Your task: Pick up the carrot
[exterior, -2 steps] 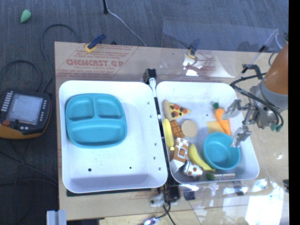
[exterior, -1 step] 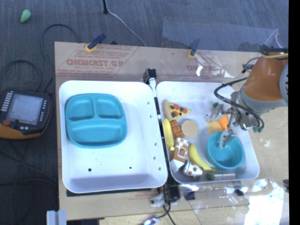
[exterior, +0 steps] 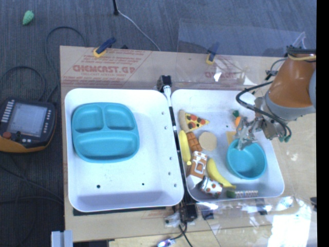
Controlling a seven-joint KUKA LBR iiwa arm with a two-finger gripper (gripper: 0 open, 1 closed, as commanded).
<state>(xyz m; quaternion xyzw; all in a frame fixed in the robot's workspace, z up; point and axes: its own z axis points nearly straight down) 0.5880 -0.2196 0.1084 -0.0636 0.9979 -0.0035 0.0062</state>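
Observation:
The carrot is a small orange piece with a green top. It lies in the right bin, near its far right part, just beyond the blue bowl. My gripper hangs from the grey arm with the orange band. It sits over the bowl's far rim, slightly right of and nearer than the carrot. The wrist partly hides the carrot's right side. Nothing is visibly held.
The right bin also holds a pizza slice, two bananas, a waffle, a round cookie, a yellow wedge and other toy food. A blue divided plate lies in the left bin.

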